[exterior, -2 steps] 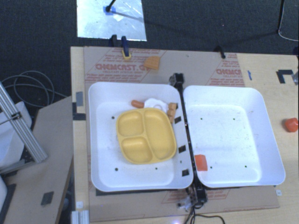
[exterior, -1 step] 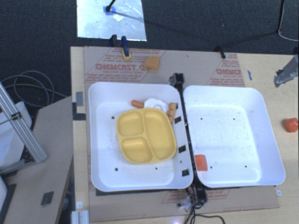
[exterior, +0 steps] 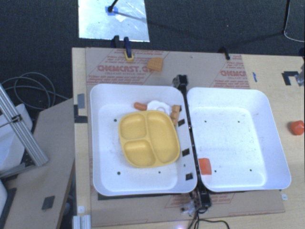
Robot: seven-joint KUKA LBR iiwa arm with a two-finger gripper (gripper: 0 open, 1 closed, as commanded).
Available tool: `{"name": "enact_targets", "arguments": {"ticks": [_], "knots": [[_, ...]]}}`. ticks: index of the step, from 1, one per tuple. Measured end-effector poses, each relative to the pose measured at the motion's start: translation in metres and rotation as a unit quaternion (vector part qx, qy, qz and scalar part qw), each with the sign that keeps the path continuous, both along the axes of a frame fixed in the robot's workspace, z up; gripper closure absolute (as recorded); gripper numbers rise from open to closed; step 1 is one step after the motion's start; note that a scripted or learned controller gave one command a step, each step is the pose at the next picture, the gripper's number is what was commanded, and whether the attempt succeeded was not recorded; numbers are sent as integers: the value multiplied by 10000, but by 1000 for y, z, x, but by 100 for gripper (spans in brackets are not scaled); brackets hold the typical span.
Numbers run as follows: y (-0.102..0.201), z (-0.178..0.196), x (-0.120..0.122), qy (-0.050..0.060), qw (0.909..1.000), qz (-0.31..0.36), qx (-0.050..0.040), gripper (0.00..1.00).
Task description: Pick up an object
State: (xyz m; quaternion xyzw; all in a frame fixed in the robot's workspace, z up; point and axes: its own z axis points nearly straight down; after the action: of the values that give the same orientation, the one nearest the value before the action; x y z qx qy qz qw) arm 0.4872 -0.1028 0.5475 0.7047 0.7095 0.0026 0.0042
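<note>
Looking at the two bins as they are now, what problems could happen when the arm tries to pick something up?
1. The yellow divided plate is wide and flat, so two fingers may slip off it.
2. The orange sausage-shaped piece, the white piece and the tan piece crowd against the plate's far edge; a grasp could nudge their neighbours.
3. The orange block sits near the right bin wall, which may block a finger.

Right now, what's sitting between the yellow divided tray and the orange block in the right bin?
In the camera view, between the yellow tray and the orange block run the two bins' adjoining rims with black clips along them; otherwise bare white floor.
</note>
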Motion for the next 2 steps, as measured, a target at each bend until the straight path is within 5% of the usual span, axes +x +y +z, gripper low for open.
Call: {"name": "enact_targets", "arguments": {"ticks": [1,2], "knots": [[0,-1,0,6,10000,0,2,0],[0,11,0,-18,10000,18,-5,100]]}}
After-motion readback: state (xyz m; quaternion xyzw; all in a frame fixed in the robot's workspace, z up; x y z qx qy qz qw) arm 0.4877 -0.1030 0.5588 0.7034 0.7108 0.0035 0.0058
